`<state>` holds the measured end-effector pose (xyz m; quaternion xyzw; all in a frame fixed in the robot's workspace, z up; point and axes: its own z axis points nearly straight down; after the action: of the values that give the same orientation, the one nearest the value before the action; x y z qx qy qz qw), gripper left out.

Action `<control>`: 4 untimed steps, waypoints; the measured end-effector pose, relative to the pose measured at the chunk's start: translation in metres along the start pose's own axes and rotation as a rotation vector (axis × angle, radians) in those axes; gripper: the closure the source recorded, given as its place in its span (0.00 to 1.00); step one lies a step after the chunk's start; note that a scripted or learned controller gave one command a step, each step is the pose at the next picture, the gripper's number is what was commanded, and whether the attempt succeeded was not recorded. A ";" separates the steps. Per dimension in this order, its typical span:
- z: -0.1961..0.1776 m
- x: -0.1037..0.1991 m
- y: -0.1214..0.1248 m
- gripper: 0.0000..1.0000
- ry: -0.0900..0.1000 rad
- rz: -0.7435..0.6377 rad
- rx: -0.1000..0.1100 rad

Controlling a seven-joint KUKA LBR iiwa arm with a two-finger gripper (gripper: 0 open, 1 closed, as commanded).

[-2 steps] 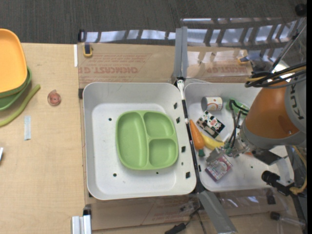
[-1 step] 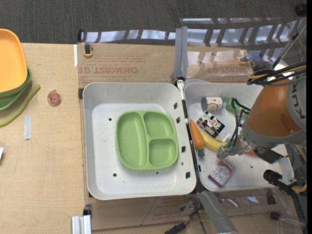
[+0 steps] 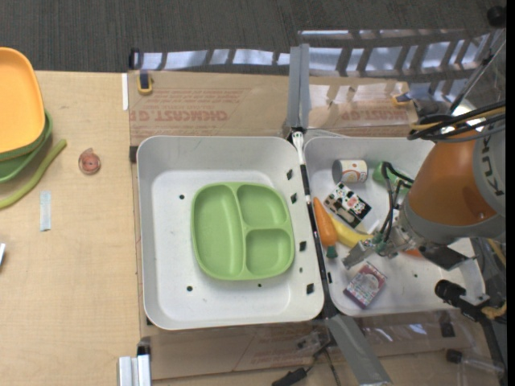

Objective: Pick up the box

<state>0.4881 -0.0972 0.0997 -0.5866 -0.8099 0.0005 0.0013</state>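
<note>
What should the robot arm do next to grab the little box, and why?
Probably move the end effector slightly toward the near edge of the right bin and lower it. It hovers beside the carrot and banana, while the small pink-patterned box lies flat just below it, not gripped.

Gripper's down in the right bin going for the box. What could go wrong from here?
1. The gripper sits amid clutter: the carrot and banana lie right beside it, so it may catch one of them instead.
2. The box lies flat near the right bin's front wall; a grasp may just push it there.
</note>
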 end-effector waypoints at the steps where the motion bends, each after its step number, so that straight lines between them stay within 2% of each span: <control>1: -0.038 0.001 -0.011 0.00 -0.002 0.044 -0.001; 2: -0.040 -0.002 -0.013 0.00 -0.001 0.424 0.000; 3: 0.009 0.008 -0.010 0.00 0.000 -0.021 0.001; 4: 0.000 0.006 -0.010 1.00 0.000 -0.016 0.000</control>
<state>0.4767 -0.0943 0.0995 -0.5802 -0.8144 0.0007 0.0012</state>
